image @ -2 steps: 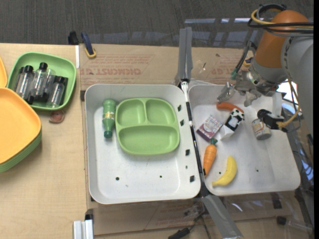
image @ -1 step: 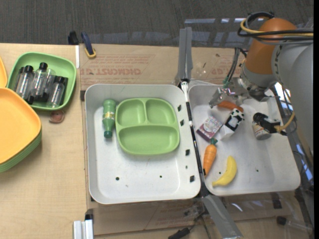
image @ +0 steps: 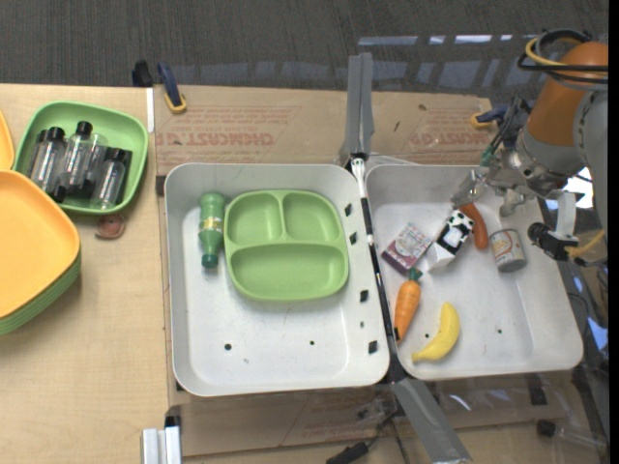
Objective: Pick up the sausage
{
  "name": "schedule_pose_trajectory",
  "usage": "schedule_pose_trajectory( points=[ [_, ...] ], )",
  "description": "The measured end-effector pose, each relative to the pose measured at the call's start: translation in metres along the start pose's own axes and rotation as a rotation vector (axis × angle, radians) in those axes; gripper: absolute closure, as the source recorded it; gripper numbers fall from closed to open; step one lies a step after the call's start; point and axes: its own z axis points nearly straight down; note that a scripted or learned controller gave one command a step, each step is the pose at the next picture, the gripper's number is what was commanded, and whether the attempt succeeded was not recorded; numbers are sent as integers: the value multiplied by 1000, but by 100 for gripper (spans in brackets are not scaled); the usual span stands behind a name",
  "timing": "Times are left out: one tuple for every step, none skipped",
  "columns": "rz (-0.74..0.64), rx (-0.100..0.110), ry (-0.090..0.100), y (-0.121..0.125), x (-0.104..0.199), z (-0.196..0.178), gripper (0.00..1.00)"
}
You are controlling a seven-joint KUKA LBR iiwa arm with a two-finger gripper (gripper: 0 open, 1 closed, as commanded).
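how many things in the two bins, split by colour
green: 2, the divided plate and the bottle
orange or red: 2, the carrot and the sausage
yellow: 1, the banana
black and white: 1, the carton
purple and white: 1, the packet
pale: 1, the can
total: 8
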Motion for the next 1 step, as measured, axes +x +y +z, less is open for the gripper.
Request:
schedule_pose_trajectory(
  points=[
    [-3, -1, -5, 0, -1, -10, 100]
  ],
)
